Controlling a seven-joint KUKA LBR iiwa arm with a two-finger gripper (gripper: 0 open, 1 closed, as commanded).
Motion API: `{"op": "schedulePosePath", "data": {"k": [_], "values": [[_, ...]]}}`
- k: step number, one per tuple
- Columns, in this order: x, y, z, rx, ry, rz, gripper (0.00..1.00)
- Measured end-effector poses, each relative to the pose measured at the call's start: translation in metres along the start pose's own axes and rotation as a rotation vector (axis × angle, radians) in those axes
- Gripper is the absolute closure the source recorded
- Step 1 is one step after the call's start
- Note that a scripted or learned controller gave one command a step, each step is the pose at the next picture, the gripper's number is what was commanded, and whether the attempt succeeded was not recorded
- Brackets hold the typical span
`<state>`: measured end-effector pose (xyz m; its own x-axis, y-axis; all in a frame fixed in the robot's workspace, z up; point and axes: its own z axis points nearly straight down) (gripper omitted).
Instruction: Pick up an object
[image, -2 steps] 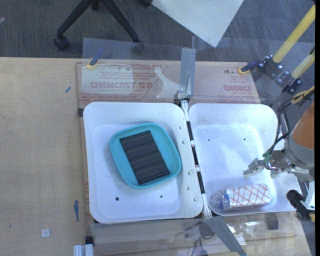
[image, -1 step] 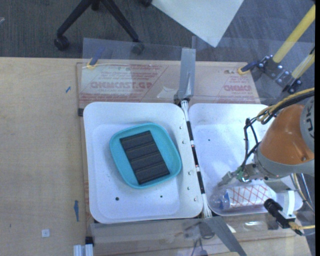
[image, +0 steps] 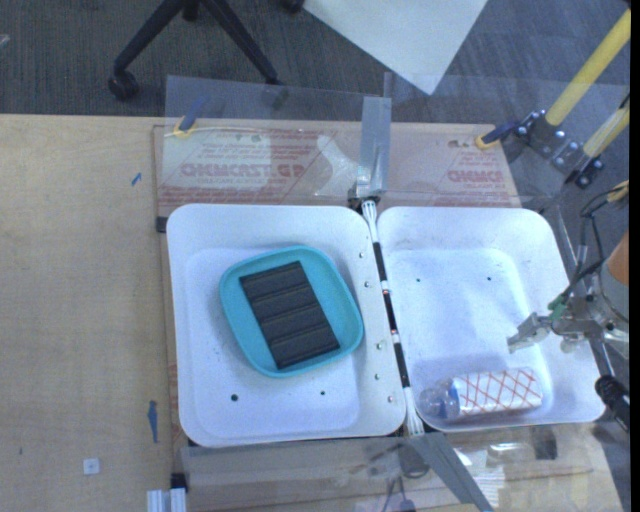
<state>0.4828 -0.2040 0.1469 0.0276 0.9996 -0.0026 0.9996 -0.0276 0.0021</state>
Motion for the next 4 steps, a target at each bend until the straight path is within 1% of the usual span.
{"op": "schedulePosePath", "data": {"k": [1,2,3,4], "values": [[0.036,-0.003,0.059,-0.004,0.001,-0.216,0.0],[-0.013,-0.003,0.024,0.001,0.001,-0.017,0.0],[0.029,-0.004,0.039,0.004,0.004,-0.246,0.0],[-0.02,-0.002,-0.005,0.0,0.0,-0.048,0.0]]}}
